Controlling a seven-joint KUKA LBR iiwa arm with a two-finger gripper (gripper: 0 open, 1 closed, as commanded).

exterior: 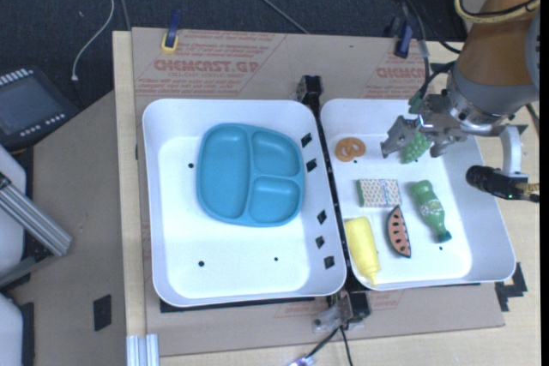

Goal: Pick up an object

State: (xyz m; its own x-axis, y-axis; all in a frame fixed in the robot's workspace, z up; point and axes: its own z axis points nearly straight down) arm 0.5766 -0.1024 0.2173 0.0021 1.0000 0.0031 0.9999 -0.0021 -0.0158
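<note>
Camera view, tool [414,140] clenched on green bumpy grape bunch [416,147], above right bin [489,219]

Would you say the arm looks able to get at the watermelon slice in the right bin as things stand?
Probably yes. The watermelon slice lies flat and uncovered, in a gap between the yellow bottle and the green bottle, with the end effector above the same bin.

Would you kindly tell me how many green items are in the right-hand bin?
2: a green plastic bottle lying near the bin's right side, and a small green bumpy object at the pincer. The arm may hide more.
</note>
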